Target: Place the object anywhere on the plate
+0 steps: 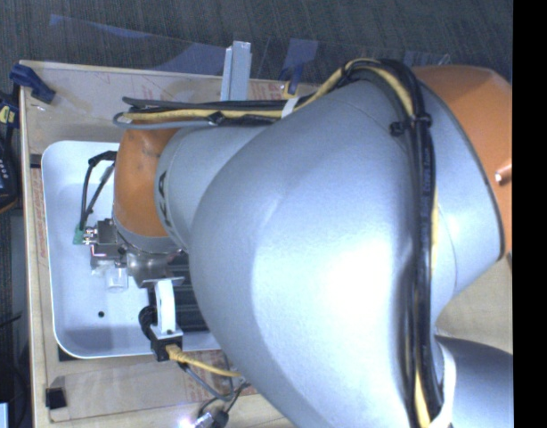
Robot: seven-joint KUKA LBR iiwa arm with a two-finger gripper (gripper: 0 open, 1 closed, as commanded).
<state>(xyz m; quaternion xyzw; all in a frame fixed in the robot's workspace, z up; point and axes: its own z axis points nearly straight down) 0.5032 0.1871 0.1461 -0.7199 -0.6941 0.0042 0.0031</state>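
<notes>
One grey arm with an orange band covers most of the shallow white bin; its gripper hangs over the floor (grip unreadable), plate and object hidden.

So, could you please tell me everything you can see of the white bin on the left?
The shallow white plastic bin has rounded corners and a smooth, glossy floor with one small dark speck. It sits flat on the wooden bench. The grey arm with the orange band covers its right part, the wrist hanging over its floor.
</notes>
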